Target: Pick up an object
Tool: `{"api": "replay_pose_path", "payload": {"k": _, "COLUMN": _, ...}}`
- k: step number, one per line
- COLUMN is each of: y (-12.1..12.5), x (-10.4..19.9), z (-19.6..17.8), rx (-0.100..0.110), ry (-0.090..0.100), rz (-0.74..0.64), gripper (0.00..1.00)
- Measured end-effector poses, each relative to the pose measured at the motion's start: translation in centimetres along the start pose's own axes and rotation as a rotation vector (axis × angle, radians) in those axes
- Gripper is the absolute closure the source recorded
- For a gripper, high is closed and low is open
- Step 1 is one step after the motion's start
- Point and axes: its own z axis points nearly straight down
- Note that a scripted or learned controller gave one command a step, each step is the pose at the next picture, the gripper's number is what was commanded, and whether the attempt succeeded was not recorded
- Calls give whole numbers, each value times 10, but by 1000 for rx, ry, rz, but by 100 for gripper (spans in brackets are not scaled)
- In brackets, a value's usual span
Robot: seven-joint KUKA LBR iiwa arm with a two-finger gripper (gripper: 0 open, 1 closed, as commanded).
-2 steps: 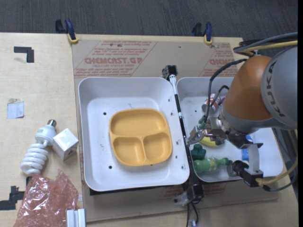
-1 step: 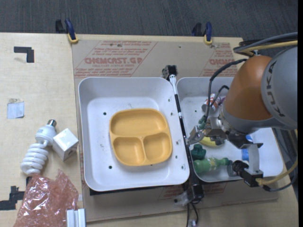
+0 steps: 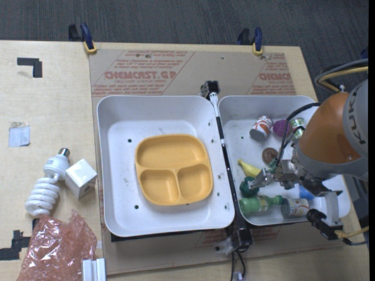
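Nearest you in the right bin (image 3: 231, 107), a green bottle (image 3: 261, 204) lies on its side. Just beyond it the gripper (image 3: 262, 179) hovers low beside a banana (image 3: 249, 168); you cannot tell its finger state. Farther back sits a small can (image 3: 261, 127). The left bin (image 3: 111, 157) holds a yellow tray (image 3: 173, 169).

You see the arm (image 3: 343, 139) as a thick, rounded body in smooth grey, with a broad orange band (image 3: 328, 136) around it. On the grey shell at the right edge you can read part of dark letters, "KU". Black cables (image 3: 293, 119) run in a curve along the orange part, and a yellow-and-grey hose (image 3: 340, 72) loops above the arm. The gripper (image 3: 263, 179) is a small metal-grey assembly with dark parts. Below it, you see a white block (image 3: 331, 206) and a black connector (image 3: 321, 222) with a yellow wire.
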Motion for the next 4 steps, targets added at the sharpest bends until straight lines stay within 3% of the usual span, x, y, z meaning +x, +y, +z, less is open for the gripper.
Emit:
{"api": "replay_pose_path", "payload": {"k": 1, "y": -2, "x": 6, "z": 23, "rx": 5, "ry": 0, "rz": 0, "gripper": 0}}
{"api": "replay_pose_path", "payload": {"k": 2, "y": -1, "x": 6, "z": 13, "rx": 2, "ry": 0, "rz": 1, "gripper": 100}}
{"api": "replay_pose_path", "payload": {"k": 3, "y": -1, "x": 6, "z": 13, "rx": 2, "ry": -1, "rz": 1, "gripper": 0}}
{"api": "replay_pose_path", "payload": {"k": 4, "y": 1, "x": 5, "z": 3, "rx": 0, "ry": -1, "rz": 1, "gripper": 100}}
